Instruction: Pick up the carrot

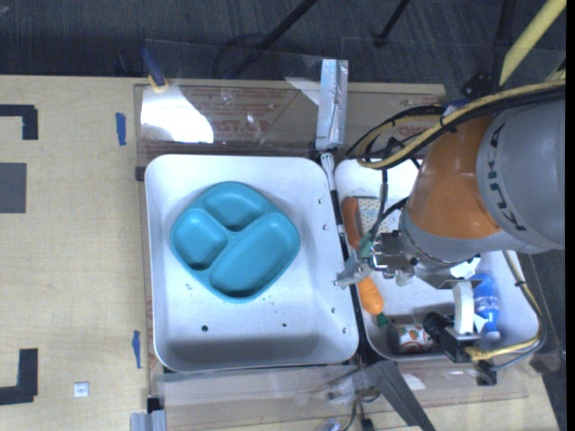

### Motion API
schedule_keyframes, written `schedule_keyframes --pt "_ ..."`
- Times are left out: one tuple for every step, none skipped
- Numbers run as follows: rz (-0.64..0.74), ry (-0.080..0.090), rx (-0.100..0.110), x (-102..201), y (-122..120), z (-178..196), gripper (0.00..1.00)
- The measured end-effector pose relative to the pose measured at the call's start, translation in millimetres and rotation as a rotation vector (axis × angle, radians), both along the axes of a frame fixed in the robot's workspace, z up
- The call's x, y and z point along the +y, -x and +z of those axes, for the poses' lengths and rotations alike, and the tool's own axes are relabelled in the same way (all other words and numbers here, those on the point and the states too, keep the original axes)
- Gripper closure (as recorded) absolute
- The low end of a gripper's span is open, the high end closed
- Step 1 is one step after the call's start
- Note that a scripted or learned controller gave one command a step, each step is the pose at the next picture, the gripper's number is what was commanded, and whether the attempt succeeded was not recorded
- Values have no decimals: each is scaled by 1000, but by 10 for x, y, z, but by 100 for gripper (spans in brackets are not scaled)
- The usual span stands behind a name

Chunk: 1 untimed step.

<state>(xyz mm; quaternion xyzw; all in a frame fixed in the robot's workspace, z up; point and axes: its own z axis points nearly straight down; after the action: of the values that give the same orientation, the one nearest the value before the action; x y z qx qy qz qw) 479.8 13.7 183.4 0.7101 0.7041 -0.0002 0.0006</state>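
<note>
At the left edge of the right bin point(536, 320), hard by the wall shared with the left bin point(180, 330): gripper point(373, 266), wrist hardware and cables crowding it from above. Whether spread or closed: cannot tell, tips lost in metal bits and glare. Nothing seen pinched.

Just below the gripper in the camera view: carrot point(370, 296), short, orange, lying flat on the bin floor. Long axis roughly up and down the view, upper end tipped slightly left toward the shared wall, lower end slightly right. Upper end right at the gripper's lower edge; touching or merely under it, not clear. Bulk of the carrot toward the near side of the bench, clear of the gripper.

Judgement: grasp not yet made. Need a small shift toward the view's bottom to centre over the carrot, and closing across the short axis, that is left to right. Risk: shared wall close on the carrot's left, little room on that side.

Farther out: second reddish-orange item point(350, 224) along the same wall, above the gripper, easy to mistake for the target. Blue bottle point(485, 305) at the right. Blue divided plate point(235, 239) in the left bin, well apart.
</note>
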Motion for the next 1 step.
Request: schedule_keyframes --pt "159 1 -1 -130 -5 296 0"
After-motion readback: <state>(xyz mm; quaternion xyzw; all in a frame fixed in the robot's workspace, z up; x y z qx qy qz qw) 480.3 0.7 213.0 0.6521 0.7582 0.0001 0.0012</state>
